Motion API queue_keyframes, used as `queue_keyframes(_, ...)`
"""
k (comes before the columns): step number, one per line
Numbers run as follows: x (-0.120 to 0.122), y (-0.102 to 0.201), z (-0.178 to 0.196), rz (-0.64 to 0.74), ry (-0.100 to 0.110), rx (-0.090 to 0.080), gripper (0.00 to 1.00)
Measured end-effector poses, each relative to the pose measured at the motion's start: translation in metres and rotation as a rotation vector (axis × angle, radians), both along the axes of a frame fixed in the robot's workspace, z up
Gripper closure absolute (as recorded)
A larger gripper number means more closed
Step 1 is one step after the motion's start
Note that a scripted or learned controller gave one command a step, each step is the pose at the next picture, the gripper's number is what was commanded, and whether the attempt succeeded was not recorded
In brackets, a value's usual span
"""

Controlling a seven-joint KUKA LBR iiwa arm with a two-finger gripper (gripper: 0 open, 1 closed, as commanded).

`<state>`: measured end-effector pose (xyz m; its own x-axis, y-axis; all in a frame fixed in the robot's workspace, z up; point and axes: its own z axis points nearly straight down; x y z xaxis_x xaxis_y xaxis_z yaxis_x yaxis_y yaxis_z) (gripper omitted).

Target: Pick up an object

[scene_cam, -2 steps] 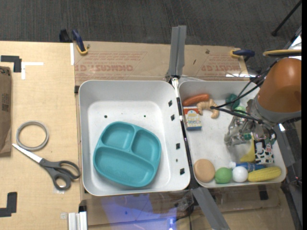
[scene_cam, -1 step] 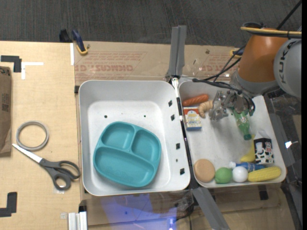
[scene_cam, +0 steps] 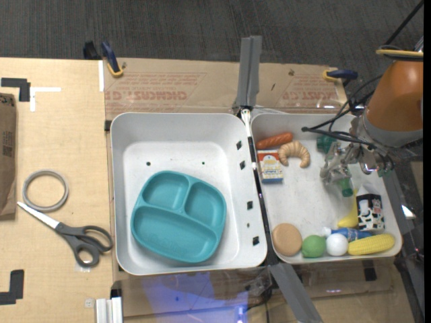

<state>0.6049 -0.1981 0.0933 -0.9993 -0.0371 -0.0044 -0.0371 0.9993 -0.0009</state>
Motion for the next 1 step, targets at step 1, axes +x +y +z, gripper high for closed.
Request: queue_keyframes(1, -0.0514, -0.024, -0.0003, -0.004, 0.001, 0.0, 0.0)
